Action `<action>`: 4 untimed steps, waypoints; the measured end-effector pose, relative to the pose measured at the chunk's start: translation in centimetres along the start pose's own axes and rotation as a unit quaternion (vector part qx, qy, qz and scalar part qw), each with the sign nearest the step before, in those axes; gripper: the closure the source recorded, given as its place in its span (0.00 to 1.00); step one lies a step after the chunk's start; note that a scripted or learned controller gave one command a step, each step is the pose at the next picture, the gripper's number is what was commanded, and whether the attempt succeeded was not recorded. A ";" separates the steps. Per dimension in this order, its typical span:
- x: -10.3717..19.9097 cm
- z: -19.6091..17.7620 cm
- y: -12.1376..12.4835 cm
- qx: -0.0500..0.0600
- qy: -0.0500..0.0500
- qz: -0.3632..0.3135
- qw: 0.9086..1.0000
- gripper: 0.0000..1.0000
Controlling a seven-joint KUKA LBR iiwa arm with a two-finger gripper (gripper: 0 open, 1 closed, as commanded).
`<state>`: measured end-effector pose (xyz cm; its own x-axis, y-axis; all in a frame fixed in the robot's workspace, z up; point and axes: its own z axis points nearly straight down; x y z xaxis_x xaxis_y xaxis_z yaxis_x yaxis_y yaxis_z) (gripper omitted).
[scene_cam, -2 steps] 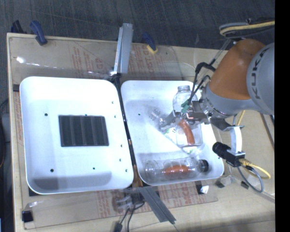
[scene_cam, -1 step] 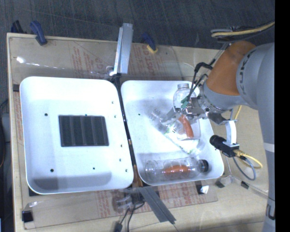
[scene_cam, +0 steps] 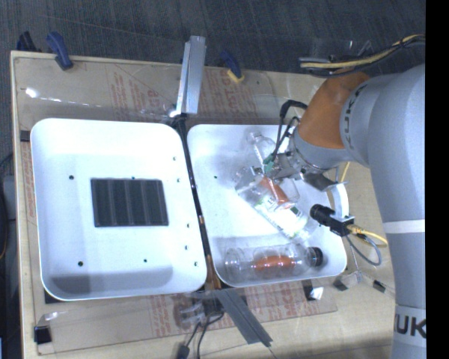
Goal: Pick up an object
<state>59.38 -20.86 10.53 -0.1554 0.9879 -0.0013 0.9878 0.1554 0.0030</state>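
Bottle [scene_cam: 278,206] just below claw [scene_cam: 272,172] (right bin [scene_cam: 209,200])

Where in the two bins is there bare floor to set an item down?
The left bin has bare floor all around its dark grate. In the right bin, only the strip along the divider is bare. The gripper and clear bottles crowd its middle, and another bottle lies along the near wall.

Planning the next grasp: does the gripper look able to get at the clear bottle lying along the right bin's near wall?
Probably yes. The clear bottle lies uncovered, and the gripper hangs over the same right bin.
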 end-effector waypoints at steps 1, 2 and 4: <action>2.2 0.2 1.4 -0.005 -0.004 -0.031 1.000 0.00; 3.7 -2.7 -3.7 0.004 0.002 0.027 1.000 0.00; 0.5 0.1 -2.4 -0.009 -0.002 -0.008 1.000 0.00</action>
<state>56.91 -20.74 10.41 -0.1719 0.9851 -0.0052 0.9849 0.1720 0.0208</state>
